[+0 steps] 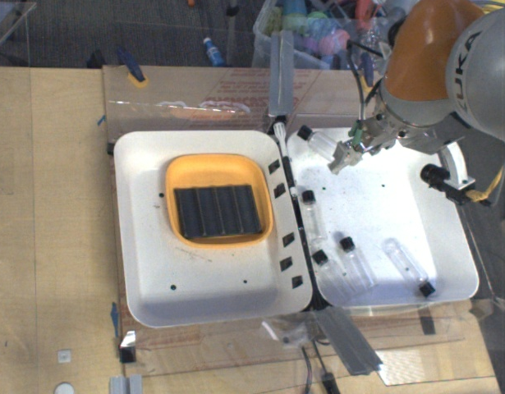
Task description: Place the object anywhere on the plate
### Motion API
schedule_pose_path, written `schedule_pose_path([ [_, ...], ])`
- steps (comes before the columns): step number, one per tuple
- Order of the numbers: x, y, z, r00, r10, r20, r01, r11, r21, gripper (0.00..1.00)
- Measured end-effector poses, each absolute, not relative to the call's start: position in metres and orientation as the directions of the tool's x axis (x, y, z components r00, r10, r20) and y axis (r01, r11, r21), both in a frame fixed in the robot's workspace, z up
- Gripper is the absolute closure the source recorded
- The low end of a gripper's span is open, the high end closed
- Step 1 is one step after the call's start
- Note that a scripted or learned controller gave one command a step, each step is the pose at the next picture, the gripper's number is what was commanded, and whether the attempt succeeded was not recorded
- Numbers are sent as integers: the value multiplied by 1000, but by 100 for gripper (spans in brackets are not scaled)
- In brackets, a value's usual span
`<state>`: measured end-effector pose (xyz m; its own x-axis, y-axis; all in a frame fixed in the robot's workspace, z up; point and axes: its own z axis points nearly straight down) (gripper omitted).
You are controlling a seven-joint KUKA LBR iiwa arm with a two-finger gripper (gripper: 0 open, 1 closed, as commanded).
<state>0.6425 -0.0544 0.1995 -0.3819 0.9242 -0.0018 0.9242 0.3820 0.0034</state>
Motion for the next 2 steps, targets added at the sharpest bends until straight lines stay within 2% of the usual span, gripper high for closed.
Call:
schedule_pose_path([
  [1,667,-42,185,-531,848,-3,848,531,4,100],
  [2,668,-16,211,-676,737,-4,737,676,5,100],
])
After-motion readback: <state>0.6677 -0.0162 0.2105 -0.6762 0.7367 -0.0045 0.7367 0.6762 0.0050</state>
